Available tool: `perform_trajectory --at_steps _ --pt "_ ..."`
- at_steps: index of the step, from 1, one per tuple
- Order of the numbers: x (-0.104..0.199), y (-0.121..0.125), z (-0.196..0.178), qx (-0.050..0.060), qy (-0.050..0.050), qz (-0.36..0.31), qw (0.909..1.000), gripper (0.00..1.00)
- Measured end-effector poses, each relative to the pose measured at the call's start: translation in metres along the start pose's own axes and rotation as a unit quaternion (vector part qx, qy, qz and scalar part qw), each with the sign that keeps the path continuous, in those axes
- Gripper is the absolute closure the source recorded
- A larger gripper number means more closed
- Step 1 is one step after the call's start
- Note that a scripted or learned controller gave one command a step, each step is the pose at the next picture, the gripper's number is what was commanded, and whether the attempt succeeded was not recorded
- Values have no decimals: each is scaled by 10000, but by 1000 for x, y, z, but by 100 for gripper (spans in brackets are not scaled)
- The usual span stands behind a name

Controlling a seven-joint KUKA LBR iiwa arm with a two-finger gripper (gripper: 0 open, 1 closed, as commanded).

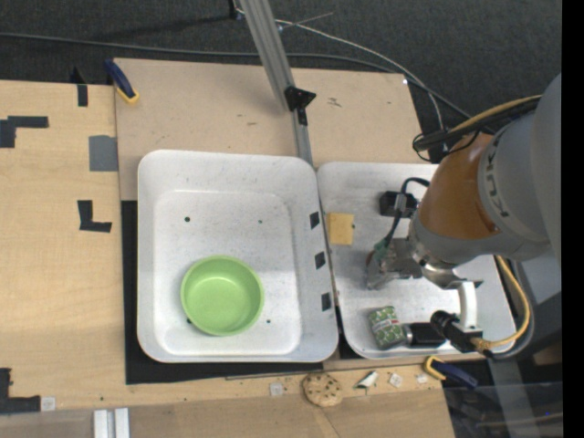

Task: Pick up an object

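I see the arm (493, 199) reaching over the right bin (360, 185). My claw (381, 270) hangs low inside it; I cannot tell its state. A green bowl (222, 295) sits far left, a tan block (340, 228) just up-left, a green packet (385, 326) just below.

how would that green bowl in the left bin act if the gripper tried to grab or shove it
The green bowl looks like thin plastic, so probably light and apt to slide across the left bin's smooth floor. It sits upright on its base, so tipping seems unlikely. Its round rim may slip from a two-finger pinch.
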State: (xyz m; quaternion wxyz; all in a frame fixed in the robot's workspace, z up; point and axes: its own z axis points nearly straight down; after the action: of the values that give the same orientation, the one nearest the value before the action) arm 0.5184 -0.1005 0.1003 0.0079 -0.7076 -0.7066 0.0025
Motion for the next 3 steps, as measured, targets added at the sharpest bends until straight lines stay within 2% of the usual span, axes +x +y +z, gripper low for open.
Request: perform_trajectory --at_steps 1,2,3 --pt "4 3 -63 -74 -28 -12 10000 100" --pt "4 3 -117 -86 -32 -11 10000 100" --pt "52 19 -108 -51 -27 -37 10000 100"
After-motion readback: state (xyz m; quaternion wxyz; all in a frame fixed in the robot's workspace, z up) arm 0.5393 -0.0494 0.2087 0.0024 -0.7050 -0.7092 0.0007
